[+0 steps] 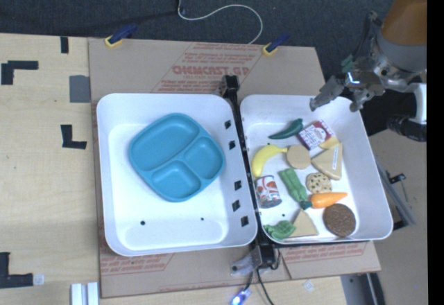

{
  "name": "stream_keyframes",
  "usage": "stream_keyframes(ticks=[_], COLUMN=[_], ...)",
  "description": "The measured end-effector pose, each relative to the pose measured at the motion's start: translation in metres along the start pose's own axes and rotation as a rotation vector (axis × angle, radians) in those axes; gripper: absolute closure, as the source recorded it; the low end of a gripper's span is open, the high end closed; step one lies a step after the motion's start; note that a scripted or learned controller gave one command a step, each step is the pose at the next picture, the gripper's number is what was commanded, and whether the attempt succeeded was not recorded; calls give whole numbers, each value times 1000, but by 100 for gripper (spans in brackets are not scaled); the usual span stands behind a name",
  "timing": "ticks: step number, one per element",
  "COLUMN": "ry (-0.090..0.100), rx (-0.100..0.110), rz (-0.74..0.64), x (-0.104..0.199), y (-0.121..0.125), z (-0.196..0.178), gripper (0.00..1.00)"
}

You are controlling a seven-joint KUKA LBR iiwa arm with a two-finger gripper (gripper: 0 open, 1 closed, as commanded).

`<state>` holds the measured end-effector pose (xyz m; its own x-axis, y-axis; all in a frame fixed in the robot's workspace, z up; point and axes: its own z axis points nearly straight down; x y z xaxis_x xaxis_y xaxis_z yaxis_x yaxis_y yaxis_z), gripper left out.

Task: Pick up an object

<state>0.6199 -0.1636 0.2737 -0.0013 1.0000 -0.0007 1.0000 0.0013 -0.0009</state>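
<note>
Hand [338, 94] poised with nothing in it, fingers spread wide, above right bin's [371, 158] far rim; approach only, descent onto red packet [313, 135] just inside still called for.

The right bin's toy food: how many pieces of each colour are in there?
Judged by main colour in the right bin:
Green: 3 (dark pod, long piece, leafy piece)
Yellow: 1 (banana)
Orange: 1 (carrot)
Tan: 4
Brown: 1
Red-and-white: 2
Total: 12
</note>
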Motion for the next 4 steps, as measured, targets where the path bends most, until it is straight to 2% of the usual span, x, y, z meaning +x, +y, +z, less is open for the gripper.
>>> stream_keyframes(ticks=[1, 2, 3, 4], ry=[2, 1, 2, 4], rx=[-5, 0, -8, -6], rz=[-4, -2, -9, -12], x=[57, 54, 139, 232], y=[-62, -60, -97, -130], z=[-87, -92, -189, -238], gripper=[0, 100, 100, 100])
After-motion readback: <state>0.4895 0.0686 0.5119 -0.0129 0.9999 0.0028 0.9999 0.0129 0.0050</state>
